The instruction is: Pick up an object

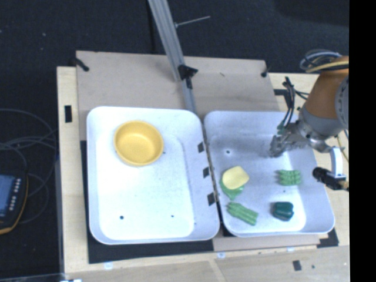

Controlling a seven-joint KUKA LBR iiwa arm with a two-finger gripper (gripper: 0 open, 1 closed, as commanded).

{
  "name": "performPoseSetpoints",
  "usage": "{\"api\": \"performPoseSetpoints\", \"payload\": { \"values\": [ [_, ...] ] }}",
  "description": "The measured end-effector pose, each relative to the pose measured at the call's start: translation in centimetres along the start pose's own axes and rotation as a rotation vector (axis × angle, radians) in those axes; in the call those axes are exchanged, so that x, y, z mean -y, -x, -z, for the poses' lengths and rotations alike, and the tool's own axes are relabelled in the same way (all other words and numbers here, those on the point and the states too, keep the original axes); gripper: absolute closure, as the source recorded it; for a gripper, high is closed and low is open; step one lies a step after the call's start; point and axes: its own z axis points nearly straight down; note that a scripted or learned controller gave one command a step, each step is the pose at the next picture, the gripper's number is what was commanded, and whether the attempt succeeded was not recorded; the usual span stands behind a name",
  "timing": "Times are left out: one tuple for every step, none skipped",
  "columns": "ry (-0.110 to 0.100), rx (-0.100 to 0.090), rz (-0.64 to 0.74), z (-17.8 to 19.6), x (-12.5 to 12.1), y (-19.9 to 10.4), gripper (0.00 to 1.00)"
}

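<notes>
The arm [326,101] enters from the right, and the frame edge cuts off most of it, so only the orange band and the grey wrist are seen. Its gripper [278,147] hangs over the upper part of the right bin [247,125]. The tip is small and blurred, and I cannot tell its state; no object is seen at it.

Four objects lie in the lower half of the right bin. A pale yellow piece [235,177] with a green underside sits near the left wall, and its shape is hard to name. Below it lies a light green ridged object [242,213]. To the right, a second light green ridged object [288,177] lies near the right wall, below the gripper and apart from it. A dark green object [283,210] rests near the lower right corner.

In the left bin [141,216], a yellow bowl [138,142] stands upright in the upper left part.
</notes>
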Motion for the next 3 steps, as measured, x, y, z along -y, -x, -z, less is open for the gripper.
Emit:
{"api": "performPoseSetpoints", "payload": {
  "values": [
    [0.004,-0.001,0.001,5.2,-0.1,-1.0,1.00],
    [0.004,-0.001,0.001,10.2,0.2,-1.8,1.00],
    [0.001,-0.001,0.000,12.0,0.1,-1.7,1.00]
  ]
}}
